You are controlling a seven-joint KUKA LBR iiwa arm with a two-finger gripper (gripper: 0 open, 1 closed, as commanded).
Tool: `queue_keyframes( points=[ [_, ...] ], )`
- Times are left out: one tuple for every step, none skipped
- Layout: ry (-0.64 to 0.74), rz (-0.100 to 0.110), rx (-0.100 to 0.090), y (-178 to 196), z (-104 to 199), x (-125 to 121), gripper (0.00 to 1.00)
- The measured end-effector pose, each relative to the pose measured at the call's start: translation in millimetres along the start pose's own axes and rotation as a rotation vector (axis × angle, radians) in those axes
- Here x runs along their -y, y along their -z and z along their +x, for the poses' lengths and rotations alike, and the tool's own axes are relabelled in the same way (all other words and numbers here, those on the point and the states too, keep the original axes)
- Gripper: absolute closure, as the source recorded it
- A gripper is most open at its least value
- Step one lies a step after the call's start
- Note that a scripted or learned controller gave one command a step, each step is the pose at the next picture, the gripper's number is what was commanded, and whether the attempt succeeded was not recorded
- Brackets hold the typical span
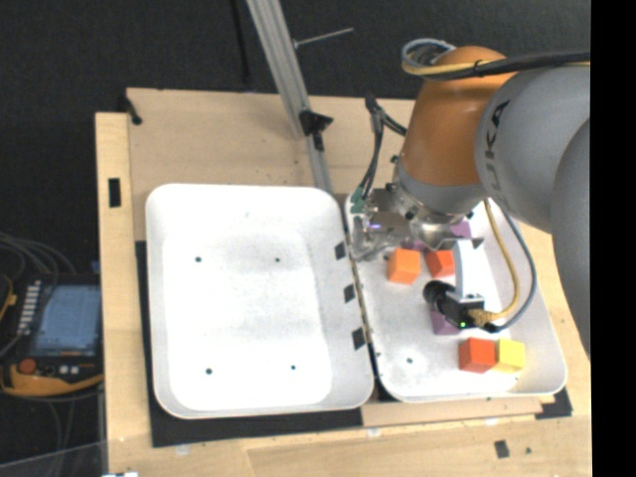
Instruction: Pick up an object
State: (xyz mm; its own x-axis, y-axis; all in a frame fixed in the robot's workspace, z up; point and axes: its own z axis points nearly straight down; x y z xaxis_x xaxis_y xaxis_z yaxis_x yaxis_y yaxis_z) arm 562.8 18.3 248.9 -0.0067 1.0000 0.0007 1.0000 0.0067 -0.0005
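At the far left, off the worktop (117,266), a control pendant (62,326) with a blue screen lies among cables. The left white bin (174,386) sits on the worktop beside the right white bin (542,361). A slanted metal pole (283,63) rises at the far side. The grey arm (537,127) with its orange band (447,117) reaches down over the right bin's far left part, and its hand (388,229) hangs just above an orange block (403,265). Whether the hand is released or clenched cannot be told. To the right lie a second orange block (439,261), a purple block (444,319), then near the front a red-orange block (477,354) touching a yellow block (511,354).
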Motion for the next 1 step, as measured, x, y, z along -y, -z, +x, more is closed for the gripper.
queue_keyframes(
  points=[
    [0.001,0.001,-0.001,-6.0,58.7,17.0,1.00]
  ],
)
